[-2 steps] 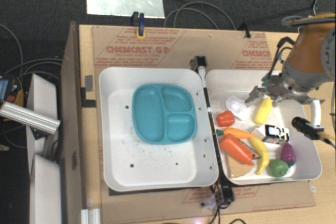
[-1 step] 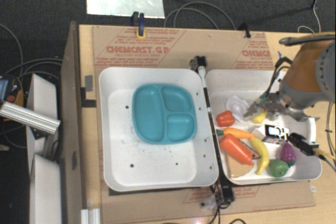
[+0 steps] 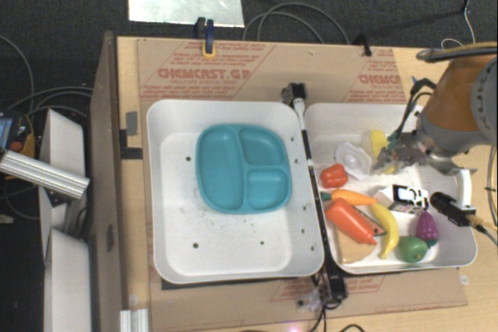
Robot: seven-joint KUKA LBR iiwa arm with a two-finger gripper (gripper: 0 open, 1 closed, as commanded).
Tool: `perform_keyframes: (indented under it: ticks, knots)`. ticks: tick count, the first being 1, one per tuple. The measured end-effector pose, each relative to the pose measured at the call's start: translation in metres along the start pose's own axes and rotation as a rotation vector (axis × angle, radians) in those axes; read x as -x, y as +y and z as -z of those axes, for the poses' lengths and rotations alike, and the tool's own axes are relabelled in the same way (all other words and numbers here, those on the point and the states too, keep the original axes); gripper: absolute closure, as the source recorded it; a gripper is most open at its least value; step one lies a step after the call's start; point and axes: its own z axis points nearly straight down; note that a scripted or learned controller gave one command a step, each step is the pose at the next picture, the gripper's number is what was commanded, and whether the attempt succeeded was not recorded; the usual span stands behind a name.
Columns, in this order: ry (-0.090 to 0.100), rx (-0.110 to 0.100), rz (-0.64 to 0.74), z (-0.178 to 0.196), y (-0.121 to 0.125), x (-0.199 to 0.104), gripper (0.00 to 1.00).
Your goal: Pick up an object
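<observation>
- Gripper (image 3: 391, 154): it sits low over the back part of the right bin (image 3: 467, 249), at the end of the grey arm (image 3: 467, 109) with its orange band, which comes in from the right edge of the view. Its tip is a dark, cluttered shape, and whether it is spread or closed I cannot tell; nothing can be made out as held in it.
- Just beside the tip lies a small yellow piece (image 3: 378, 141), and to its left a clear, crumpled plastic item (image 3: 354, 157); whether the tip touches either is unclear.
- Candidate things to pick all lie in the right bin, toward its front half:
  - a small red pepper-like toy (image 3: 334, 176) near the bin's left wall;
  - an orange carrot (image 3: 354, 197) lying across, just in front of it;
  - a larger red-orange toy (image 3: 352, 221) slanting toward the front;
  - a yellow banana (image 3: 387, 228), curved, running front to back beside it;
  - a green round fruit (image 3: 413, 249) at the front, next to the banana's end;
  - a purple fruit (image 3: 426, 227) just behind the green one;
  - a black-and-white small item (image 3: 408, 197) between the gripper and the purple fruit.
- Left bin (image 3: 167, 190): it holds a teal divided plate (image 3: 243, 169) with three compartments, lying flat near the middle.
</observation>
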Motion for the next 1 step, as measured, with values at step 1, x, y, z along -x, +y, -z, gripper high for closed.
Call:
perform_keyframes:
  ticks: [1]
  knots:
    - [0.004,0.005,0.013,0.0953,-0.0021,-0.1020,1.00]
